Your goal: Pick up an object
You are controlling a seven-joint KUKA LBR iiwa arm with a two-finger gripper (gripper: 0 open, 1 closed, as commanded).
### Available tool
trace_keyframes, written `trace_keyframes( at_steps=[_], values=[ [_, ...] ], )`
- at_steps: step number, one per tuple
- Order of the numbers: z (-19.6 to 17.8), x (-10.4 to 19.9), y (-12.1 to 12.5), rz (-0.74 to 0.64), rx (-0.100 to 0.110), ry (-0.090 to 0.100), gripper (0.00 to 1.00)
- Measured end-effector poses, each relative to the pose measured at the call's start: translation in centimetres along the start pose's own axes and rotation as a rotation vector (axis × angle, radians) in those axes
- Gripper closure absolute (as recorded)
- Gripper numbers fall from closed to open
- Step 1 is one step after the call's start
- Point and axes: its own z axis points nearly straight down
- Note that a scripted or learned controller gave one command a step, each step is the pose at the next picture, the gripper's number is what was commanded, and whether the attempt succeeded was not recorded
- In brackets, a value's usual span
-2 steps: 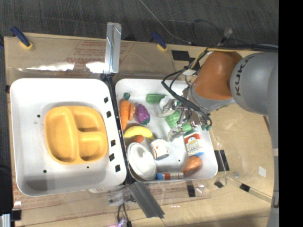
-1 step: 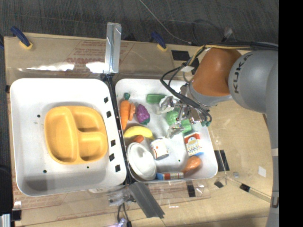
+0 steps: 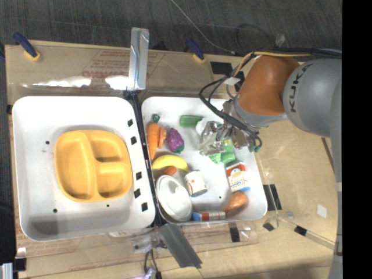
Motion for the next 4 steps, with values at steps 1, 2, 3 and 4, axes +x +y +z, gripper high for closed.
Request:
trace_keyframes(
  at_steps=[1, 2, 3, 4],
  values=[
    [-8.0, -5.6, -2.0, 0.022, -0.002, 0.01, 1.0],
    [-11.8, -6.6, 4.0, 0.131, -0.005, 0.012, 1.0],
    [-7.2, -2.4, -1.7, -0.218, -0.01, 0.021, 1.0],
    [-6.1, -5.2, -1.9, -0.246, -0.009, 0.016, 1.0]
  ],
)
